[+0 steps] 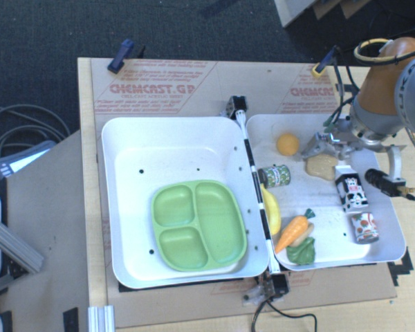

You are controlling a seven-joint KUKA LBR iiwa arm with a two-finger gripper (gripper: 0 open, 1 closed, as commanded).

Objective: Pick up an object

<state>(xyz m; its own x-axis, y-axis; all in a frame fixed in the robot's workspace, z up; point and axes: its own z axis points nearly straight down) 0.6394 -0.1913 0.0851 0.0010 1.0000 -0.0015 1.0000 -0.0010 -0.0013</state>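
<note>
reaching in from the right of the camera view, the grey arm (pixel 391 88) with its orange band bends down over the far part of the right bin (pixel 394 237). its gripper (pixel 323 144) sits low above the bin floor, between a small orange ball (pixel 288 144) on its left and a flat tan piece (pixel 323 167) just in front of it. whether the gripper is spread or closed, i cannot tell; nothing is seen gripped in it.

the right bin holds the loose things. a green can (pixel 276 176) lies on its side near the divider, close to the ball. a yellow banana (pixel 270 211) lies along the divider edge, and an orange carrot (pixel 292 232) with a green top rests tilted beside it, touching a green leafy item (pixel 302 252) near the front rim. toward the right side, a black and white carton (pixel 351 191) lies flat, with a red and white carton (pixel 364 227) just in front of it.

the left bin (pixel 124 151) carries a green divided tray (pixel 197 225) with three compartments, sitting toward the front right of that bin. both bins rest on a bench (pixel 166 85) covered with printed brown board.
</note>
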